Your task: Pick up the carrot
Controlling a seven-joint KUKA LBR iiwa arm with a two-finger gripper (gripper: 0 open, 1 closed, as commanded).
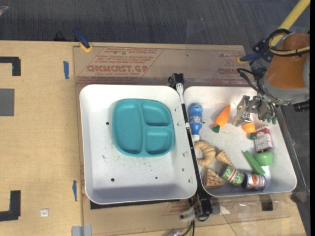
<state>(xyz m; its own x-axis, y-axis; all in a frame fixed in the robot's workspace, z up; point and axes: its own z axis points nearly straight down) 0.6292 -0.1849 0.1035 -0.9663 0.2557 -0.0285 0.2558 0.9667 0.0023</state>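
The carrot (223,116) is orange with a green stub at its lower left end. It lies tilted on the floor of the right bin (285,181), near the bin's upper middle. My gripper (247,111) hangs over the same bin just right of the carrot, a short gap away from it. Nothing shows held in it. A small orange piece (249,128) lies just below the gripper.
The right bin also holds a blue bottle (196,117), a croissant (205,151), a pizza slice (212,178), two cans (243,178), a green pepper (261,159) and a red packet (263,140). A teal divided plate (143,127) sits in the left bin (93,171).
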